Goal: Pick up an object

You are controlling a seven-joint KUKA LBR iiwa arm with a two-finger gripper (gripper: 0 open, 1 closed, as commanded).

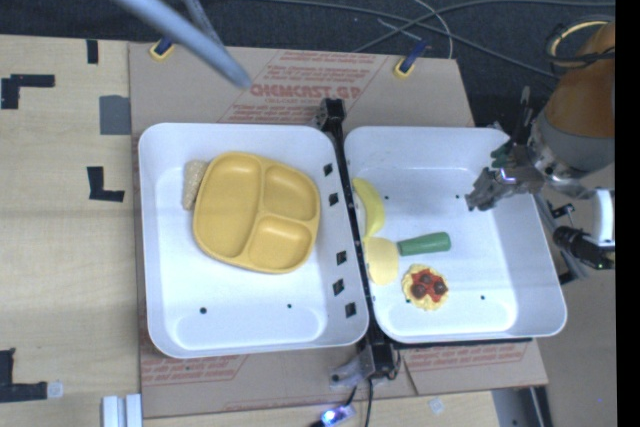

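Observation:
My gripper [483, 196] hangs over the right part of the right bin [520, 315], reaching in from the right on the grey arm with its orange band. Nothing shows between its fingers. In that bin lie a green cylinder [424, 243], a small yellow piece with red topping [426, 286], and two pale yellow pieces [368, 201] [381, 260] against the left wall. The gripper stands up and to the right of the green cylinder, apart from it.
The left bin [165, 215] holds a yellow divided plate [255, 211] with a tan piece [192, 183] tucked at its left edge. Black clips run along the divider [340, 215] between the bins. Cables and a grey pole cross the top of the view.

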